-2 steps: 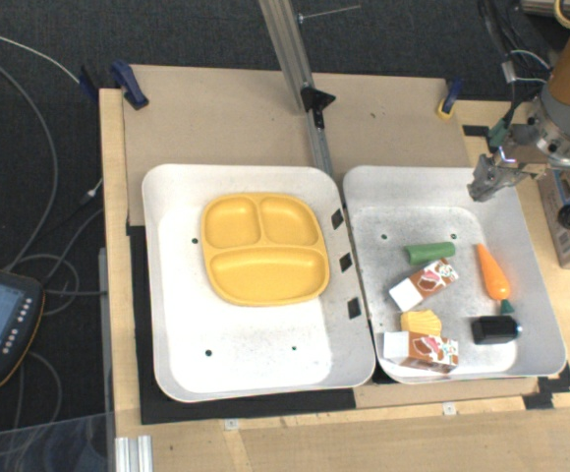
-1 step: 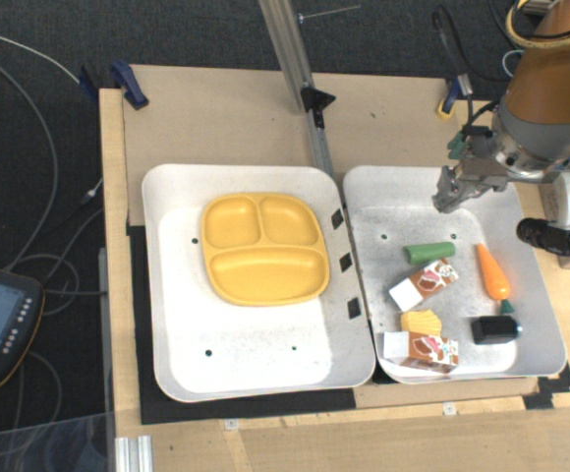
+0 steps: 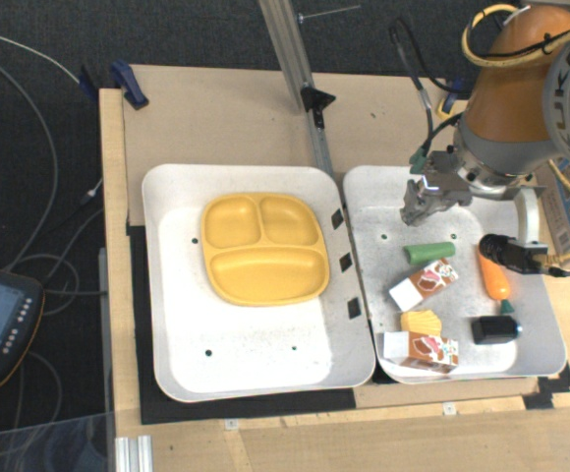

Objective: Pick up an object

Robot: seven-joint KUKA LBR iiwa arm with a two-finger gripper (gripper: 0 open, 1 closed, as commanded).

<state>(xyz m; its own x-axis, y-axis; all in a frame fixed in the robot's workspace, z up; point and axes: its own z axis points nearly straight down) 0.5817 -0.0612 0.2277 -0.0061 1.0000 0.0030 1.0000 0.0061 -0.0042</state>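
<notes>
My gripper point(image 3: 418, 207) hangs over the upper part of the right bin point(image 3: 383, 254), above bare bin floor. No object shows between its fingers. Below it and slightly right lies a green cylinder point(image 3: 429, 252). Further down are a small red-and-white carton point(image 3: 426, 281), a yellow piece point(image 3: 421, 323) and a second printed carton point(image 3: 425, 350). An orange carrot-shaped toy point(image 3: 495, 275) and a black block point(image 3: 494, 329) lie toward the bin's right side.
The left bin point(image 3: 172, 264) holds a yellow divided plate point(image 3: 263, 247). A metal pole point(image 3: 283, 28) rises from the bench behind the bins. The arm's orange and grey body point(image 3: 516, 87) looms over the right bin's upper right corner.
</notes>
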